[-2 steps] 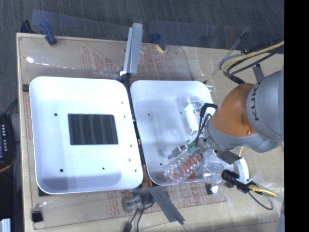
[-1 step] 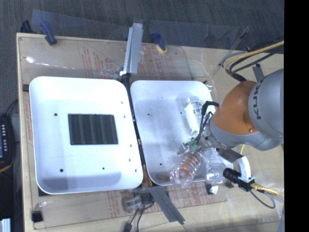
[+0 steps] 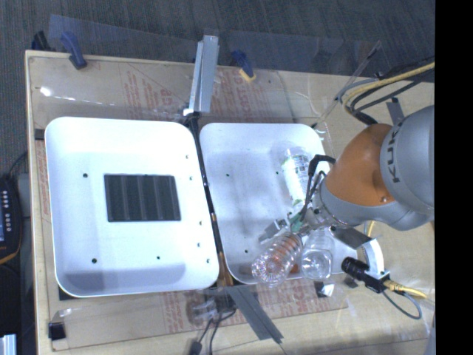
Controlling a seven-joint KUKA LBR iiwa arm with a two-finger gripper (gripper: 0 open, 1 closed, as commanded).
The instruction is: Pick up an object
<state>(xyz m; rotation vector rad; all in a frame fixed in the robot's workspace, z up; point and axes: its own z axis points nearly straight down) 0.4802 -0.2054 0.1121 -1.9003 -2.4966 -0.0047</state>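
While the bench is sitting under the fixed overhead camera, the scene is reading as follows.

Arm: the grey arm (image 3: 414,168) with its orange band (image 3: 358,170) is reaching in from 3 o'clock and leaning over the lower right corner of the right bin (image 3: 236,198).

Gripper: the gripper (image 3: 295,224) is hanging low at the bin's 4 o'clock area, right above the clutter; its body is hiding the tips, so whether it is spread, closed or holding anything cannot be told.

Bottles: a clear plastic bottle with a white label (image 3: 294,172) is lying along the bin's right side, at about 2 o'clock from the bin's middle, its lower end running under the wrist. A second clear ribbed bottle with orange showing inside (image 3: 277,259) is lying tilted at the bin's 5 o'clock corner, just beside the gripper.

Cup: a clear round container (image 3: 316,261) is resting at the bottom rim, touching or nearly touching the ribbed bottle's right side.

Left bin: the left bin (image 3: 74,198) is sitting at 9 o'clock from the right one, showing a dark ribbed rectangle (image 3: 142,197) at its middle.

Bench: the wooden bench top (image 3: 133,87) is carrying both bins side by side, with a metal bar (image 3: 203,72) standing at 12 o'clock between them.

Cables: yellow and black cables (image 3: 384,76) are trailing off at 1 o'clock.
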